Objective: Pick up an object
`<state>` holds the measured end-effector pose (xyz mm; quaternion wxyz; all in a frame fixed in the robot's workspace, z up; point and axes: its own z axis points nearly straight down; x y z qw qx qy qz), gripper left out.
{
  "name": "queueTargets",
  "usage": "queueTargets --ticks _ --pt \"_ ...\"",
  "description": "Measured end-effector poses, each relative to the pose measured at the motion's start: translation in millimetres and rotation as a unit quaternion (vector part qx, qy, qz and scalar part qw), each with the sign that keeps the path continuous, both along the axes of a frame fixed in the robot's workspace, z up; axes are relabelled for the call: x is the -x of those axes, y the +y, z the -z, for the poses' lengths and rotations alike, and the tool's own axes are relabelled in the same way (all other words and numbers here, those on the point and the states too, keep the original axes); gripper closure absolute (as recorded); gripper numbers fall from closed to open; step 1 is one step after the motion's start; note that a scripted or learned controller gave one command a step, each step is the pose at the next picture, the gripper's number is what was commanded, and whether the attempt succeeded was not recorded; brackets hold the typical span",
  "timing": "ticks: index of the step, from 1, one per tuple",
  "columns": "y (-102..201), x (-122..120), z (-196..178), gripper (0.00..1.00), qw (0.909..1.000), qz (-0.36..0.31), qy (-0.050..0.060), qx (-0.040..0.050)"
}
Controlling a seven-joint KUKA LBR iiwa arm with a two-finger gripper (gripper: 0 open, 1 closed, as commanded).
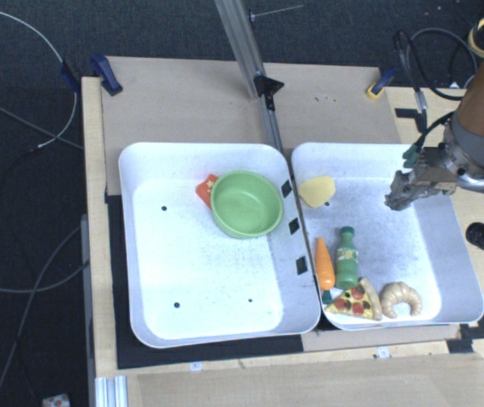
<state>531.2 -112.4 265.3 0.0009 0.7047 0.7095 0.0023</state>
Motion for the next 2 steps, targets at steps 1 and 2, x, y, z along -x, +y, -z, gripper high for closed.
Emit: queueTargets --ticks 1,2 --pt "51 -12 -1 1.00 1.0000 0.000 0.001 -0.0001" --pt "95 -33 -4 1.00 1.0000 0.001 0.001 -0.0001"
